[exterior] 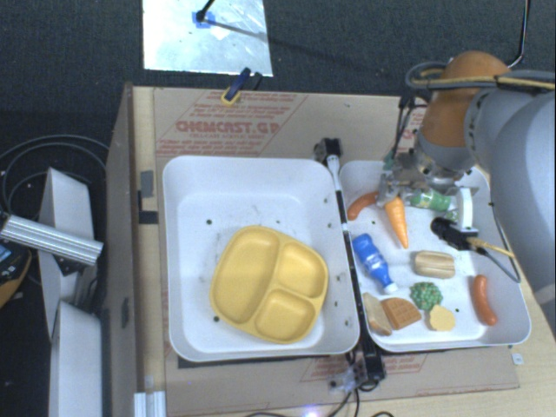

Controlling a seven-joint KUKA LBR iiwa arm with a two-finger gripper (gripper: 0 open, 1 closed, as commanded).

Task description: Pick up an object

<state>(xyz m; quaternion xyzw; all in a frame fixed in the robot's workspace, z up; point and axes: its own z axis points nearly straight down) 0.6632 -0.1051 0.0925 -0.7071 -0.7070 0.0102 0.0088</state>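
We see a cardboard sheet covering the surface, and the grey arm reaching in from the right side over the far part of the right bin. The left bin carries a yellow divided plate, lying toward its near edge. In the right bin, the gripper hangs low near the far left corner, right above the thick end of a toy carrot; we cannot tell whether it is open or closed, as the wrist hides it. We take the carrot for the likeliest target. It lies flat with its tip toward the near edge, an orange sausage-like piece just beside it on the left and a green item just beside it on the right. It is probably light, stiff plastic, smooth and tapered, so we would grasp across the thick end, where a squeeze is less likely to make it slide out. Nearer the bin's near edge lie a blue bottle, a bread roll, a slice of toast, a red sausage and a small broccoli floret.
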